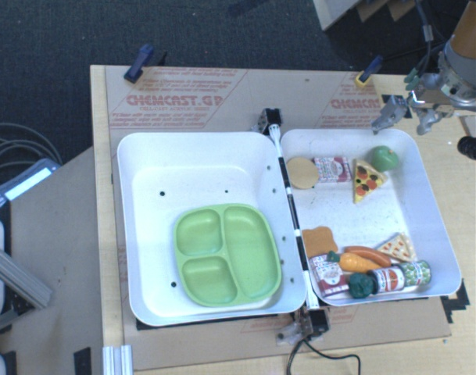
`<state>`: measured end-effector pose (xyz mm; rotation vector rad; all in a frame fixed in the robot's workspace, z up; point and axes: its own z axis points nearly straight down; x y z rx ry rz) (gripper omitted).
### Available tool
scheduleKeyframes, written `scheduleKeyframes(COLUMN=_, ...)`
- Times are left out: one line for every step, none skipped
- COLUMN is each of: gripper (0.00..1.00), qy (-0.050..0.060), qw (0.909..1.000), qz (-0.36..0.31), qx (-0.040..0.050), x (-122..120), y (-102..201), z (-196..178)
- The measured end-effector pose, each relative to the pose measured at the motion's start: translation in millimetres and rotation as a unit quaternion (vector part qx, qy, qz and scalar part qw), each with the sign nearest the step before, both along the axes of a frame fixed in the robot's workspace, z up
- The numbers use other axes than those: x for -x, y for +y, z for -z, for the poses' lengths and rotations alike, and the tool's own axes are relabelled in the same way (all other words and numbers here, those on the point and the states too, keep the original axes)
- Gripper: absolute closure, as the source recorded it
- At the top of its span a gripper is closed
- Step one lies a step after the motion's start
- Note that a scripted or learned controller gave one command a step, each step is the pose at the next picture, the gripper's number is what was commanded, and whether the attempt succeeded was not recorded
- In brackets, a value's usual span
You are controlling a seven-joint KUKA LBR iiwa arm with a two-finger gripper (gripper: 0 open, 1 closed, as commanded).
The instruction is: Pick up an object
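My gripper (400, 114) hovers, fingers spread, over the right bin's (445, 233) far rim; nearest toys, green ball (384, 158) and pizza slice (367, 180), touch, so I risk nudging both or striking the rim.

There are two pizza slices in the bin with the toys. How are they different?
The upper pizza slice shows yellow cheese with dark red dots, while the lower pizza slice looks paler with fainter spots. The upper one lies in open space beside a green ball; the lower one is crowded against the orange carrot and a can. Both are triangular toys lying flat in the right bin.
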<state>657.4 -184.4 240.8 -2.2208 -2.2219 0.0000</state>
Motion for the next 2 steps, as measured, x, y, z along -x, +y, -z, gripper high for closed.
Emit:
scheduleKeyframes(gripper=0.0, qy=0.001, qw=1.0, qz=-0.001, qx=-0.0001, x=-7.1, y=8.1, z=114.0)
scheduleKeyframes(gripper=0.0, qy=-0.003, qw=1.0, qz=0.0, qx=0.0008, x=37.2, y=62.9, z=152.7)
